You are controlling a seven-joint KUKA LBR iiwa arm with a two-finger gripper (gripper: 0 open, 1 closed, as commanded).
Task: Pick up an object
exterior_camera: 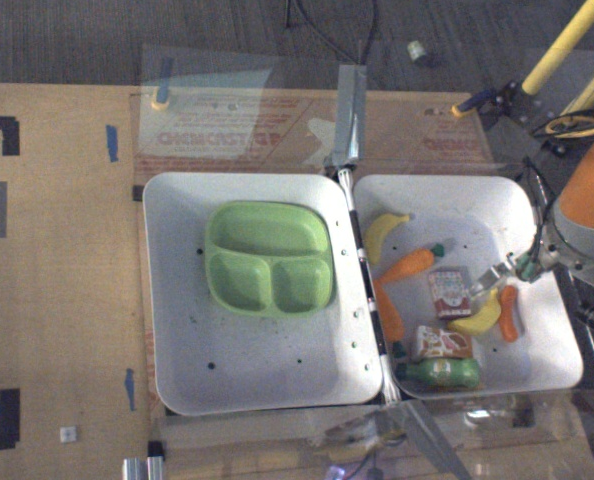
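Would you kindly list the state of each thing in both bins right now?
Green plate: upright, in left bin.
Bananas: lying loose in right bin.
Carrots: lying flat.
Snack packets: lying flat.
Gripper: above right bin.

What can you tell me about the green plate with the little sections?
The green plate is a light lime-green tray that looks like smooth plastic, with rounded corners. Raised ridges split it into three compartments: one wide one along the far side and two smaller ones side by side on the near side. All three look bare. It lies flat, right side up, in the left white bin, toward the far right part of the bin's floor. Only the bin floor touches it.
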